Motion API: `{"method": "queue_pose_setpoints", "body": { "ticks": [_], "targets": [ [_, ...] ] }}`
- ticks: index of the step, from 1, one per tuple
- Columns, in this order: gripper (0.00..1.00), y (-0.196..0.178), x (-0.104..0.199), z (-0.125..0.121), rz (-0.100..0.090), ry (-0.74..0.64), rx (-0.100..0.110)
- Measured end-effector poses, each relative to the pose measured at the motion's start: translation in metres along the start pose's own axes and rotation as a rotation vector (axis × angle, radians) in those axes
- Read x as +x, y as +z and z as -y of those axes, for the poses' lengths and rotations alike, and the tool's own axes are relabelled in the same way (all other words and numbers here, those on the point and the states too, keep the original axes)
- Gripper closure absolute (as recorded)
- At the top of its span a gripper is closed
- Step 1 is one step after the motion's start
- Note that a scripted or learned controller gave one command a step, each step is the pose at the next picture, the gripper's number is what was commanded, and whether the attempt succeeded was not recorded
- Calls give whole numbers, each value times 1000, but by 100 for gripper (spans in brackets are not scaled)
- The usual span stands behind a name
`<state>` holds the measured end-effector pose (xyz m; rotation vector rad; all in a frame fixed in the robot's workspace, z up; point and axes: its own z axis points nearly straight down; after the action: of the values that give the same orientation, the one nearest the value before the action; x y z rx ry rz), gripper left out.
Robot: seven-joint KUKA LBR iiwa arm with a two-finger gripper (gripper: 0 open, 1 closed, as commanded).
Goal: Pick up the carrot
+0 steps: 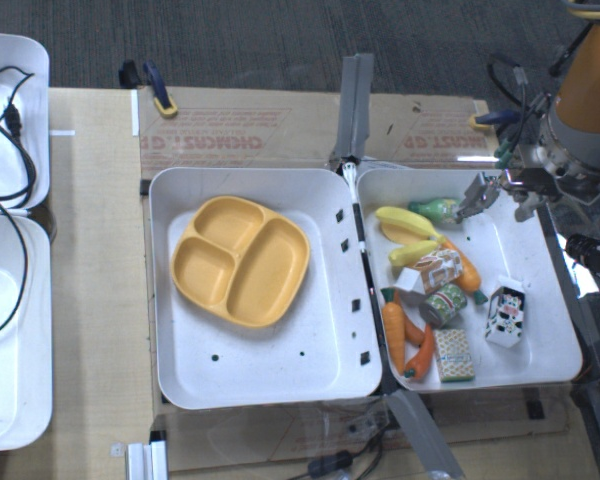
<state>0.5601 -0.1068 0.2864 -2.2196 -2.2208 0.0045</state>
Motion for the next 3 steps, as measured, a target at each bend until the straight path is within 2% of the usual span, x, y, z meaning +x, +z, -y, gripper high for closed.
{"method": "queue_pose_setpoints", "body": {
  "ticks": [1, 2, 3],
  "targets": [
    [0, 124, -48, 42, -1, -88, -1],
    [0, 195, -68, -2, -1, -22, -2],
    [0, 195, -40, -10, 0, -358, -4]
  ]
}}
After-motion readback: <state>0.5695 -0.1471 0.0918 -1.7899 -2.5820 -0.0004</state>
